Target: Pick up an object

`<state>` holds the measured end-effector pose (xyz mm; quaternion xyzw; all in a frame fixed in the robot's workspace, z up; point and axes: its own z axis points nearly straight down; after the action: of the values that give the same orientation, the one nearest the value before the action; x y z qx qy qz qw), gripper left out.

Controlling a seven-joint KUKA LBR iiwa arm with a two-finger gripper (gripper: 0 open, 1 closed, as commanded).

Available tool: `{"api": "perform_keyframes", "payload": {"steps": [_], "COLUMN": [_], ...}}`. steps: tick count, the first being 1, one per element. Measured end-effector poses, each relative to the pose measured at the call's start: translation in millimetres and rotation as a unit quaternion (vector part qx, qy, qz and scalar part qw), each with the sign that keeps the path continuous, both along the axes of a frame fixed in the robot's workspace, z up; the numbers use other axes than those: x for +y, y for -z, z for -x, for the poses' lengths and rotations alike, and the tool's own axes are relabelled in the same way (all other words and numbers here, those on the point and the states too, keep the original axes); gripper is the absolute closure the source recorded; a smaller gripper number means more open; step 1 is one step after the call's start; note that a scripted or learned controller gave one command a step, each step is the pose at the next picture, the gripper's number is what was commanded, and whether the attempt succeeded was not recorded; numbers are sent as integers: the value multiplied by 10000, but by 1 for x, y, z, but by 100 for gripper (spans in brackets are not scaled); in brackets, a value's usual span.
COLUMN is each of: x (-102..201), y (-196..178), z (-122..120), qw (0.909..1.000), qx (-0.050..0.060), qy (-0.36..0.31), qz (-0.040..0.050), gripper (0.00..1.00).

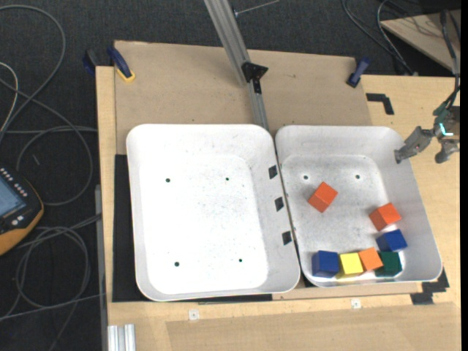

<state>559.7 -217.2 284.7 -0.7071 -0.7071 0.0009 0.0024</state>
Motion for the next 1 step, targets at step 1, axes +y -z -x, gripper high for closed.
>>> {"api": "perform_keyframes", "payload": {"steps": [1], "x": [0], "y": [-2], "z": [-1], "qw": [10000], "qx": [-19], "qy": [-8], "qz": [7], "gripper": [0]}}
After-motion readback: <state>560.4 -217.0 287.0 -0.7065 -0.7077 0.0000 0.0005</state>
